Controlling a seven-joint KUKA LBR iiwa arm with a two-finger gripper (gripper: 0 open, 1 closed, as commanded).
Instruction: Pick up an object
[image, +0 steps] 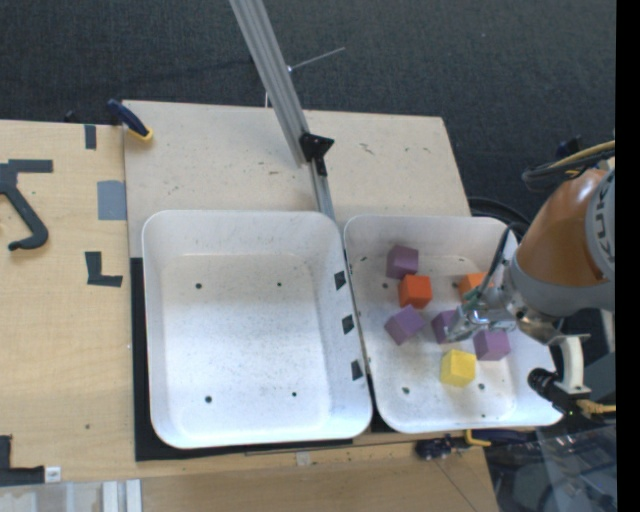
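The pincer is lowered into the right bin, among the blocks; whether it is wide or narrow cannot be told. Just beside it lie a purple block and another purple block. A yellow block lies nearer the front wall, an orange block further left.

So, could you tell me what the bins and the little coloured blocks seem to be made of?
Bins: the left bin and right bin look like moulded white plastic, with rounded rims and a slight sheen. Blocks: the yellow cube and orange cube look matte with soft edges, possibly foam or painted wood.
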